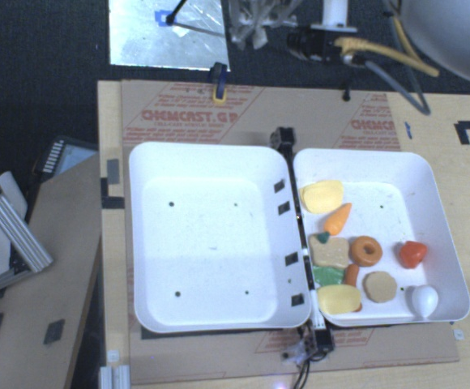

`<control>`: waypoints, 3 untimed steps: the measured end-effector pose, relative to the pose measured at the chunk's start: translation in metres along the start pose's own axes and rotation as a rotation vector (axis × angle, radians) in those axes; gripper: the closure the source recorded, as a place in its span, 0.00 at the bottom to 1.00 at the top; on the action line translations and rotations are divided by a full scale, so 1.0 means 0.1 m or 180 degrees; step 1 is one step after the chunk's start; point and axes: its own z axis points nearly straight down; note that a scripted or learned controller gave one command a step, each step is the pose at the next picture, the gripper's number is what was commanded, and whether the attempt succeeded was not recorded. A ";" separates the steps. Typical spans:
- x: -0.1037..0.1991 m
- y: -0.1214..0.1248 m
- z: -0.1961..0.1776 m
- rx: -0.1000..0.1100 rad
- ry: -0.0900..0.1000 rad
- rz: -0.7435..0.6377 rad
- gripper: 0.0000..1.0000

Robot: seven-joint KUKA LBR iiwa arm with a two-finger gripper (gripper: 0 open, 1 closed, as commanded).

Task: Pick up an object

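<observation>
Where frame cuts it, gripper (255, 19) blurs — fingers unreadable.

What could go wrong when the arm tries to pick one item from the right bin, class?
The toy foods crowd together: the doughnut touches the bread slice, so the gripper may nudge or catch a neighbour. The white egg sits against the right bin wall, leaving little room, and may roll away.

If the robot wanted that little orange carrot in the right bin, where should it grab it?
Probably across the middle of the carrot, coming straight down from above. It lies flat and slanted, thick end up-right, green tip down-left, so closing across its narrow width suits it best. The yellow piece sits close above, so fingers should straddle the sides away from it.
</observation>
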 end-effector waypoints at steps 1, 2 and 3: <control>0.23 -0.70 0.44 0.0057 -0.0012 -0.0004 1.00; 0.21 -0.74 0.04 0.0028 -0.0006 0.0006 1.00; 0.22 -1.47 0.93 0.0076 -0.0024 -0.0001 1.00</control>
